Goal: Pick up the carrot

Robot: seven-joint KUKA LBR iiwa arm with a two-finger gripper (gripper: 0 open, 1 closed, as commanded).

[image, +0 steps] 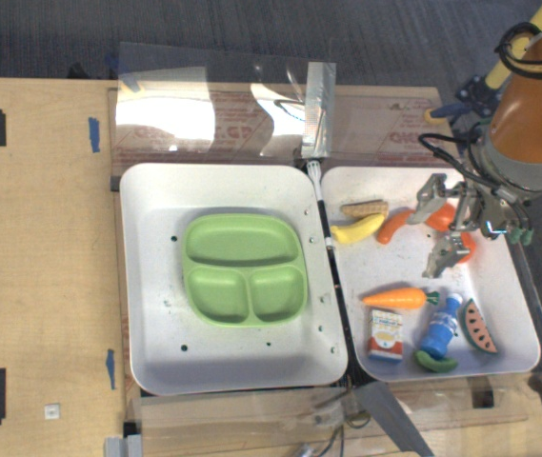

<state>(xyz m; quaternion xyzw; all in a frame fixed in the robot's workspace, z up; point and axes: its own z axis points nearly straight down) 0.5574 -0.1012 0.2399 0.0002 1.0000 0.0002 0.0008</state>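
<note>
The right bin (523,284) is crowded. The carrot (399,299) lies near its middle, with a small carton (386,334) just below it and a blue bottle (440,327) at its leafy end; a watermelon slice (480,327) sits beyond the bottle. Above the carrot a bare strip of floor runs across, bounded by a banana (358,229), a brown bar (364,208) and a red pepper (393,226). The claw (447,231) hangs over that strip's right part, beside orange pieces (442,216). The left bin (147,284) has bare floor round its green tray (246,267).

The right bin (528,298) holds the carrot (399,299) near its middle. Directly in front of the carrot stands a small carton (386,334), with a bottle (442,324) to the carton's right. Behind the carrot lies a banana (358,228), and the gripper (450,228) hangs behind and right, apparently above 1 or 2 small items.
</note>
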